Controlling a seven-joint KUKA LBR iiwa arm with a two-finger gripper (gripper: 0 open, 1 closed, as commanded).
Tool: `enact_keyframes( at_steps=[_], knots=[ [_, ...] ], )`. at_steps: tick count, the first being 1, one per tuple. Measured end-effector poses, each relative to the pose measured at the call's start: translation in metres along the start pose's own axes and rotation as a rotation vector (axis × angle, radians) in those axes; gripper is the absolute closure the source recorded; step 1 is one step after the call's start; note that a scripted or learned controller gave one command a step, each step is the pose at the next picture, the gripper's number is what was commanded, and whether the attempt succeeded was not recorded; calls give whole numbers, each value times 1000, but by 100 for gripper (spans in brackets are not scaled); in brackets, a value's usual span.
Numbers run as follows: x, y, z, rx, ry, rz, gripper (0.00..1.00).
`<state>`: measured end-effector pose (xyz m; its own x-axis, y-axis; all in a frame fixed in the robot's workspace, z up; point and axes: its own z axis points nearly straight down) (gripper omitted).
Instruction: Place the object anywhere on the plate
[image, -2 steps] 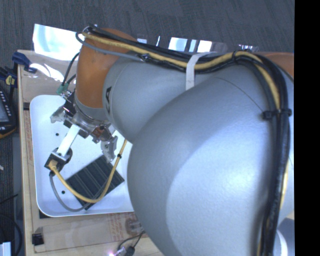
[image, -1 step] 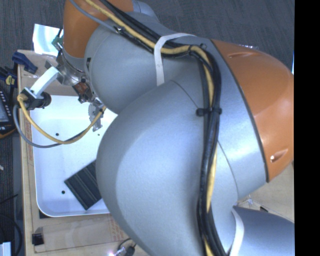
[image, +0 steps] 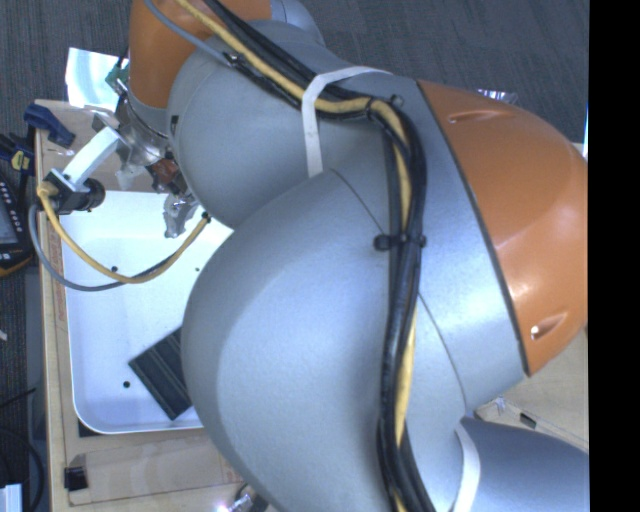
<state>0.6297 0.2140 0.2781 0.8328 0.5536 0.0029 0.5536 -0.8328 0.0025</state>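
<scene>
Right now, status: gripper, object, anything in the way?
Gripper low over the left bin, grip unreadable. Dark flat slab lying at bin's near edge. Arm blocks most of the view; plate unconfirmed.

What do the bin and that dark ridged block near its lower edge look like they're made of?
Bin: probably smooth plastic, white with a soft sheen and rounded moulded corners. Dark ridged block: matte black, with parallel grooves, possibly rubber or foam; the arm hides part of it, so that's uncertain.

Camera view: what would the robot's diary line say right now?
arm: blocks most of view | gripper: over white bin | dark slab: in bin
</scene>
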Motion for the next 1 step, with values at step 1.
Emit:
enact_keyframes(
  at_steps=[1],
  knots=[
    [-21,-18,-86,0,0,327,100]
  ],
)
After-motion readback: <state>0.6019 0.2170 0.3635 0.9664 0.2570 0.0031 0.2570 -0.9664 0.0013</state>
